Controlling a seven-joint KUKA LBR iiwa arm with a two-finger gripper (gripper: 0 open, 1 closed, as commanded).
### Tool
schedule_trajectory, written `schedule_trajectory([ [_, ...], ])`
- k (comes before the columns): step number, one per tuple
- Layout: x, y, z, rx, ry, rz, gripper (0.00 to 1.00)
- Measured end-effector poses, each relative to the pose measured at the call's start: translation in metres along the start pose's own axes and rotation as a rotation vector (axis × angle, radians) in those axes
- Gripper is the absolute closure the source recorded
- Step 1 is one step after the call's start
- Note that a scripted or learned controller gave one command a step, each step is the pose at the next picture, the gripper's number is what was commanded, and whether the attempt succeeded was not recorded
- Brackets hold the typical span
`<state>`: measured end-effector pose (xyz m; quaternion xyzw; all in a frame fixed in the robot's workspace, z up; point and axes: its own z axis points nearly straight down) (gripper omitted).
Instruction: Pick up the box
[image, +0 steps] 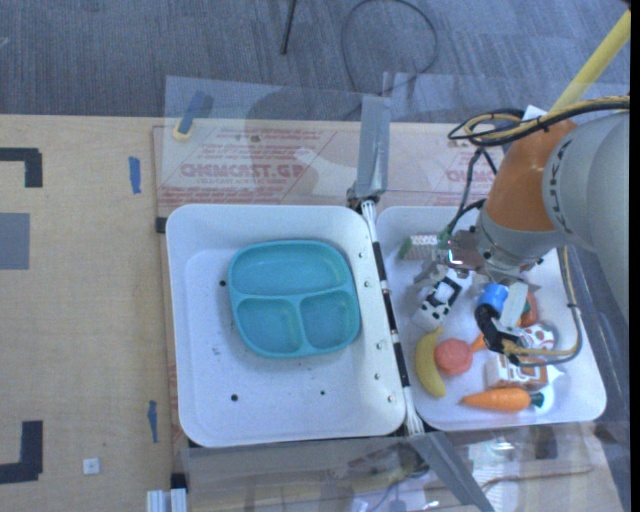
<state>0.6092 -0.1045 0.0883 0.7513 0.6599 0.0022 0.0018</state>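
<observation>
Camera view, looking down at a slant, showed two white bins side by side on the bench. The left bin (195, 400) held a teal divided plate (295, 297) near its middle. The right bin (590, 395) was crowded: a yellow banana (429, 363) lay just beside a round red-pink toy (454, 356), an orange carrot (496, 400) lay along the near edge, and a black-and-white toy (437, 297) sat further back. The box (518, 362), white with orange print, lay in the right bin just behind the carrot, partly hidden by a dark cable. The grey arm reached in over that bin, and its gripper (452, 262) hung above the black-and-white toy, well apart from the box; whether it was parted or closed could not be told.
</observation>
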Motion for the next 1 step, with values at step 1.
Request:
schedule_trajectory([
  [1, -0.0126, 0.0536, -0.0197, 0.035, -0.006, 0.356, 0.00],
])
